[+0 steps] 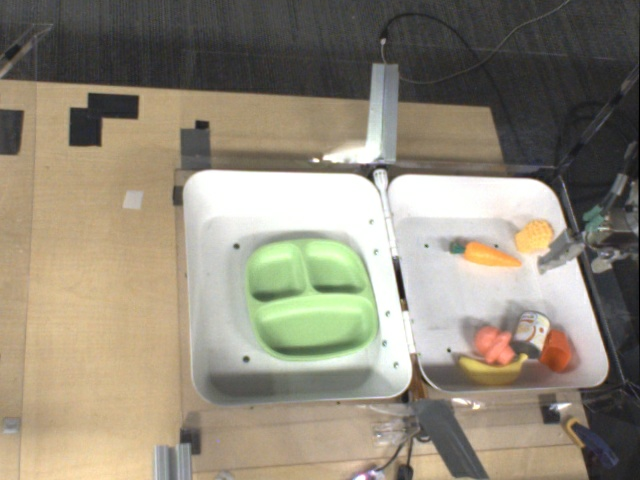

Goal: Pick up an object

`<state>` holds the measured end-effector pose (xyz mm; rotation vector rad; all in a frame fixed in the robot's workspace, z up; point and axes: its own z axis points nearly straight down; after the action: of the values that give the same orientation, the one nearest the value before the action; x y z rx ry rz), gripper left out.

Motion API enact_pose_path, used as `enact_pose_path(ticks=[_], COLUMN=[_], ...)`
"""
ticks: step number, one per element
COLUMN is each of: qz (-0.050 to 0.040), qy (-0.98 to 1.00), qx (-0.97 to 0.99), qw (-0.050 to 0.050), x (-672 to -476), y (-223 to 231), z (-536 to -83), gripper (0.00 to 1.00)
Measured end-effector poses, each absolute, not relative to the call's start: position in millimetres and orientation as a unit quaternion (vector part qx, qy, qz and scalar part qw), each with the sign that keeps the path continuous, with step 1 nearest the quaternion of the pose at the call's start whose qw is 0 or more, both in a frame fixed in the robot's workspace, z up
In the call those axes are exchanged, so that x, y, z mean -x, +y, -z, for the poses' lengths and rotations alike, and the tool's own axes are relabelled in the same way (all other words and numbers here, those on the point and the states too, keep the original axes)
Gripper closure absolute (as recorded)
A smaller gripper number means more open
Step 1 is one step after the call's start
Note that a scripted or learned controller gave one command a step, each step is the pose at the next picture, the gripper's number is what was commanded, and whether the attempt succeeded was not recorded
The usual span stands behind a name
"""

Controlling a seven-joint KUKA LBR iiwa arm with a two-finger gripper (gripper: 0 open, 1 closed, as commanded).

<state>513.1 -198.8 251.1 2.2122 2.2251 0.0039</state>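
Note:
The right bin [440,218] holds several toys. An orange carrot [487,255] lies near its middle, and a yellow corn piece [534,235] sits to the carrot's right. At the front right, a pink toy [492,344], a yellow banana [491,370], a small white-and-black can [532,330] and a red toy [557,351] are clustered together. My gripper [566,248] hangs over the right rim of this bin, just right of the corn and apart from the front cluster. Nothing shows in its grasp.
The left bin [215,268] holds a green divided plate [311,299]. A metal post [384,113] stands behind the seam between the bins. Cables and arm parts [615,218] crowd the right edge.

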Motion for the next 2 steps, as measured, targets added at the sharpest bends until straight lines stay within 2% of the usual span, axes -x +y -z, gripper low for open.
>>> enact_pose_path(ticks=[1,2], qz=[-0.0008,-0.0034], qy=[0.684,0.678], qx=[-0.730,-0.735], qw=[0.001,0.004], x=[-542.0,-615.9], y=[-170.6,-168.9], z=[-135.0,-88.5], gripper=[0.00,0.00])
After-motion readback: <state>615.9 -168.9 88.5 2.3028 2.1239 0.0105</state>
